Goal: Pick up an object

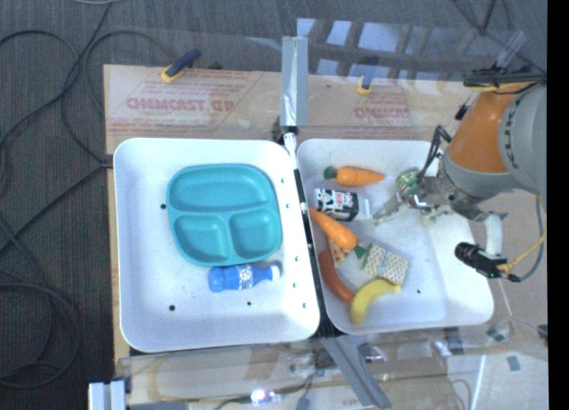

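1. Banana – yellow, lies at the front of the R bin, its inner end touching a red-brown sausage.
2. Sausage runs along the R bin's L wall, curving toward the banana.
3. Tan square cracker, w/ a small green piece at its L corner, sits just above the banana.
4. Lower carrot lies at a slant, between the sausage and a black-and-white carton; it looks to be touching both.
5. Upper carrot, green top pointing L, lies near the back wall, apart from the carton.
6. Gripper – reaches in from the R over bare bin floor, just R of the carton and below the upper carrot. Whether it is released or clenched can't be told; metal parts blur together.
7. Arm: orange band sits over the R bin's back-R corner.
8. L bin holds a teal 3-section plate, flat, approx. central.
9. Blue bottle, white cap to the R, lies on its side just in front of the plate.
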`<action>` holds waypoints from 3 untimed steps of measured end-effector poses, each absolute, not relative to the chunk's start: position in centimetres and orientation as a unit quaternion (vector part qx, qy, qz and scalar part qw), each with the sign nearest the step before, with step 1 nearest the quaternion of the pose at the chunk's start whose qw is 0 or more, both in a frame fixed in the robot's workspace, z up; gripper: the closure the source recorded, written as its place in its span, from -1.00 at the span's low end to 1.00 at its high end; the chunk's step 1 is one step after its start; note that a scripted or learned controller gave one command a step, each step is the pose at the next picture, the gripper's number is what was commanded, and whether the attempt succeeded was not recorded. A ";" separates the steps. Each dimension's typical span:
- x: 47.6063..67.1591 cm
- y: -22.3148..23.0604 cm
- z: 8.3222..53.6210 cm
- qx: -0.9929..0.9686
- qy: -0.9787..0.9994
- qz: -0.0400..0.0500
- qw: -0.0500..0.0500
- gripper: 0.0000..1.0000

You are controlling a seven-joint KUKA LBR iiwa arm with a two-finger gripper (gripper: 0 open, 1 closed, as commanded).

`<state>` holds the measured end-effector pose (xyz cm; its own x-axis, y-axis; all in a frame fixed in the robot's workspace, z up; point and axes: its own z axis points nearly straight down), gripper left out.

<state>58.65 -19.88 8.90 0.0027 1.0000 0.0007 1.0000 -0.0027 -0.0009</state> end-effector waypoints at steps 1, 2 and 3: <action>66.5 -20.7 8.8 -0.706 -0.708 0.007 0.018 -1.00; 66.5 -20.9 9.9 -0.706 -0.708 0.010 0.016 1.00; 66.9 -18.5 19.5 -0.716 -0.698 0.001 0.000 1.00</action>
